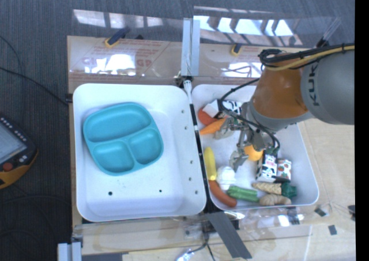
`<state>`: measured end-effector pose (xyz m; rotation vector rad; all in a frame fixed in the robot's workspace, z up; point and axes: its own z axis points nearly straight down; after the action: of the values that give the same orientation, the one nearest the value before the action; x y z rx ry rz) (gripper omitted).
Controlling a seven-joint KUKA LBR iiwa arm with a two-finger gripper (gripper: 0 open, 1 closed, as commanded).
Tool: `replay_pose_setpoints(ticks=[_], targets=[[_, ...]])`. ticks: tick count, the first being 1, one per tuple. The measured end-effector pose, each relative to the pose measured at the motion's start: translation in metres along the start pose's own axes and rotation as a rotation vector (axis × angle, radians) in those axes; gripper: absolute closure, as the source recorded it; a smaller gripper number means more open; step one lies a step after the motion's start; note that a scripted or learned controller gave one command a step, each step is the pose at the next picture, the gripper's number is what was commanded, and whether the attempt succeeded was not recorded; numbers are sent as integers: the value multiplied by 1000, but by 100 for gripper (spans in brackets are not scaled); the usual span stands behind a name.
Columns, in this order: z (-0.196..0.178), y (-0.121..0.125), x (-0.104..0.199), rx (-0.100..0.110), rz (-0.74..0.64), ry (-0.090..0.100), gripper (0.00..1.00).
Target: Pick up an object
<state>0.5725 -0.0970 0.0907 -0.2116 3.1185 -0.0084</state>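
Over the right bin (308, 182), the arm (300, 90) reaches in from the right, wrist bent down, its gripper (245, 147) low among toy foods. Its fingers stand apart with nothing between them, just beside an orange piece (253, 152) and a yellow corn cob (211, 162).

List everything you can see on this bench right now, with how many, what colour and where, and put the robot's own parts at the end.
bins: 2, white, side by side on the bench
divided tray: 1, turquoise, in the left bin
carrot: 1, orange, upper left of the right bin
corn cob: 1, yellow, along the right bin's left wall
sausage: 1, red, lower left of the right bin
green vegetable: 1, green, beside the sausage
small cartons: 2, white with printed patches, right bin, lower right
tan pieces: 2, tan, near the right bin's front wall
arm: 1, grey with an orange band, over the right bin
gripper: 1, dark metal, low among the toy food
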Motion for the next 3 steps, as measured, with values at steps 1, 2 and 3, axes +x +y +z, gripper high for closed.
replay_pose_setpoints(ticks=[1,2,3], targets=[[0,-32,19,-1,-74,1,0],[3,-99,-61,-3,-121,4,0],[3,-63,-72,-5,-118,3,0]])
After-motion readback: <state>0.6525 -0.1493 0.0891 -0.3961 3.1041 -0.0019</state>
